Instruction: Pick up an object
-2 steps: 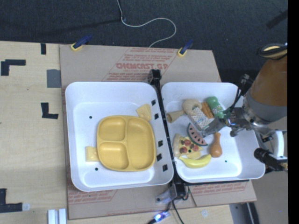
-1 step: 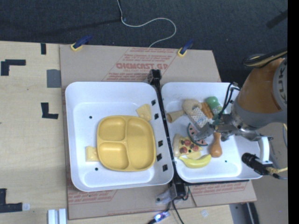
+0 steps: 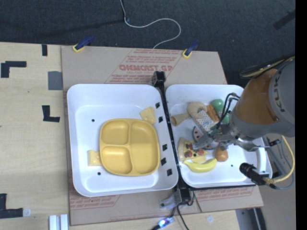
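Banana [image 3: 201, 165] lies long axis left-right at the right bin's [image 3: 225, 178] front, ends curling up, beside a small pizza slice [image 3: 188, 150] and a brown round fruit [image 3: 221, 154]. Left bin [image 3: 79, 128] holds a yellow divided plate [image 3: 129, 146] and two pale wedges. Arm reaches in from the right, gripper [image 3: 207, 138] low over the toy pile, grip state unclear.

The arm [image 3: 268, 104] is cut off at the right edge of the picture, and it covers the right side of the right bin [image 3: 211, 178]. The gripper [image 3: 204, 140] sits low over a heap of small toys [image 3: 204, 128], too blurry and small to name. A pale piece [image 3: 94, 158] is partly tucked under the yellow plate [image 3: 129, 146] near the left bin's [image 3: 79, 128] left wall.
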{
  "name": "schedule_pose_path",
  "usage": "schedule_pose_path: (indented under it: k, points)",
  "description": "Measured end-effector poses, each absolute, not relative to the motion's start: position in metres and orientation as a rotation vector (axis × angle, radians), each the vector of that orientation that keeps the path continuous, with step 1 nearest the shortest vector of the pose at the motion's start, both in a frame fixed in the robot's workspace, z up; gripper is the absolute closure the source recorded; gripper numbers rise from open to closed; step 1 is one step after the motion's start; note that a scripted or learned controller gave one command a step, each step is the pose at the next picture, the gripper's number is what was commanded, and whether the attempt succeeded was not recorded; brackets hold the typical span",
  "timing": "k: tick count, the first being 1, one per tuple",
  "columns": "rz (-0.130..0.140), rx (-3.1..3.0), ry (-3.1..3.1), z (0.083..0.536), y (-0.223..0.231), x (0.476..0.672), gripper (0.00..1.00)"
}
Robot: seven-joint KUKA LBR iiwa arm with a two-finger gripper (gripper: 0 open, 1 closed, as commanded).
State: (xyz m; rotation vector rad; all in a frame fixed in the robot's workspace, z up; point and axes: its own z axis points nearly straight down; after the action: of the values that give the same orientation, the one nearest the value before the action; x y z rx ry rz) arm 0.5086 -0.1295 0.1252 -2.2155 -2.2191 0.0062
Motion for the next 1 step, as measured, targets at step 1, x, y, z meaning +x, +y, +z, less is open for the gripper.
schedule_pose_path:
  k: [1]
  points:
    - [-0.004, -2.222, -2.222, 0.0857, -0.1289, 0.5104, 0.0]
